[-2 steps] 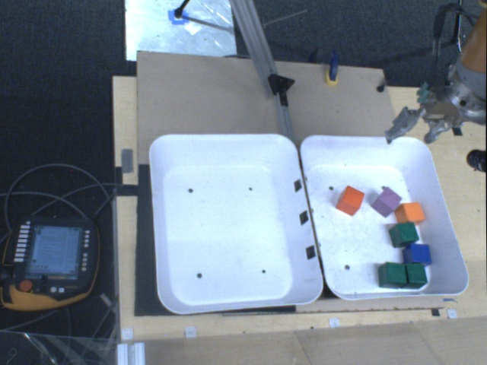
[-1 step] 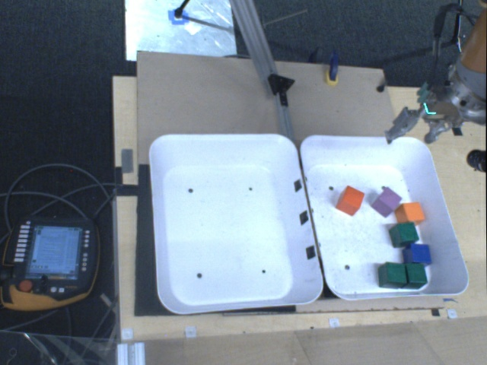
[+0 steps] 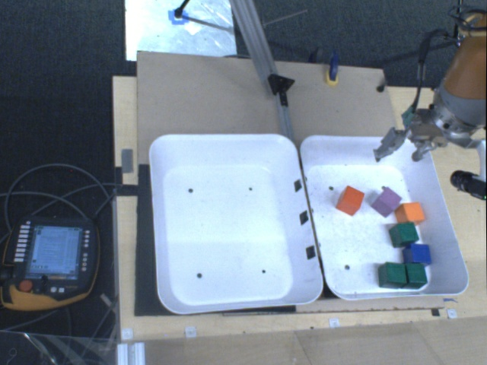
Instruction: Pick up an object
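Hand (image 3: 403, 147) spread, nothing held, poised over right bin (image 3: 445, 204); approach step judged; descent onto purple cube (image 3: 386, 201) is called for.

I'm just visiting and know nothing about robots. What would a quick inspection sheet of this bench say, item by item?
Surface: tan bench bearing left white bin and right white bin, side by side.
Job's things: in the right bin, orange cube, purple cube, small orange block, green cube, blue cube, green block pair.
Clutter: nothing seen.
Grippers: end effector open, above the right bin's far edge, holding nothing.
Cables: black cable to the handheld control pendant.
Surroundings: dark carpet, slanted metal pole.
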`<state>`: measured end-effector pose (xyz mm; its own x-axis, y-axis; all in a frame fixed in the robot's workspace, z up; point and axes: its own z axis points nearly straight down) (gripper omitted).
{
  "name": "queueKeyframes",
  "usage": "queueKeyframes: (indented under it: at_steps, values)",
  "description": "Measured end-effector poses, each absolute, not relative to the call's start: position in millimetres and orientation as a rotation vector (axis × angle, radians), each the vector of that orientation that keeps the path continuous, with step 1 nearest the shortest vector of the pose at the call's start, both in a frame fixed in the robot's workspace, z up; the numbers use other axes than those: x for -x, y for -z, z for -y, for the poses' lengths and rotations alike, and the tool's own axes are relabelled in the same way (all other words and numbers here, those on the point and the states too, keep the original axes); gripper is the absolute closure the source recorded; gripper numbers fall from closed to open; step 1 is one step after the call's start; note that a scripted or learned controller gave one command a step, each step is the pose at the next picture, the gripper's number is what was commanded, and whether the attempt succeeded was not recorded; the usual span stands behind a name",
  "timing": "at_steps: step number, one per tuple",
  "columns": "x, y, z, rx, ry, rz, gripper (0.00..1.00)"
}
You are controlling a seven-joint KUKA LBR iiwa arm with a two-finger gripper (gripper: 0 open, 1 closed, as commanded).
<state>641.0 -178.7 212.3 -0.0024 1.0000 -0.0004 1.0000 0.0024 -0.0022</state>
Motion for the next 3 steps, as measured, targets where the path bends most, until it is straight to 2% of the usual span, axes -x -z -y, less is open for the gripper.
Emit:
queueKeyframes:
  at_steps: [1, 2, 3]
  values:
    - [-636.5, -169, 175, 2.217, -0.002, 2.224, 0.0]
    - [-634.2, -107, 174, 2.216, -0.004, 2.222, 0.0]
    - [-636.1, -122, 175, 2.219, 0.003, 2.228, 1.0]
